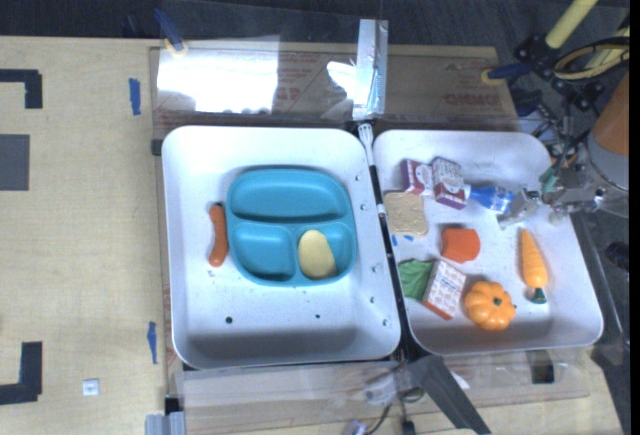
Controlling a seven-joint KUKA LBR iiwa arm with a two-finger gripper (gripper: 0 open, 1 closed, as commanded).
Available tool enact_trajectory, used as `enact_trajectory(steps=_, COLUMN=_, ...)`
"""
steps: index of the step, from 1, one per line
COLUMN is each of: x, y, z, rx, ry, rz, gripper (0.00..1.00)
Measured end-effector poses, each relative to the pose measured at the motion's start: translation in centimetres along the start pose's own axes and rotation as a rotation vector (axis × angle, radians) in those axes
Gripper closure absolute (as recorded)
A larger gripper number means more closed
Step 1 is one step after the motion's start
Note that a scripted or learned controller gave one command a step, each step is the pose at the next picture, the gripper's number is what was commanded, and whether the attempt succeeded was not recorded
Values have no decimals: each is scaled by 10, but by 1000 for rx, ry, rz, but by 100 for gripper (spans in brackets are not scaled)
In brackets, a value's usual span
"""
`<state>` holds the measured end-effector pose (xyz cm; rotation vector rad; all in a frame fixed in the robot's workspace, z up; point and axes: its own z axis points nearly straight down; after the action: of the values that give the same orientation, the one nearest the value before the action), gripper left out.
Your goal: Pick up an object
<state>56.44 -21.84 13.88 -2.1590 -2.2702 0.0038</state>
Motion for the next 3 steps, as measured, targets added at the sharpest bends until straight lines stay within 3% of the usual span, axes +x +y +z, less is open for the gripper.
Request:
enact_trajectory(steps=1, x=9, y=8, z=-1, rx=-7, ry=-5, rz=-178, gripper=0)
enact_trajectory(steps=2, x=8, y=10, z=-13, rx=-12, ry=-7, rz=-178, gripper=100)
enact_trajectory(steps=3, x=-6, y=34, z=-57, rx=-15, ry=-10, rz=-250, gripper=100)
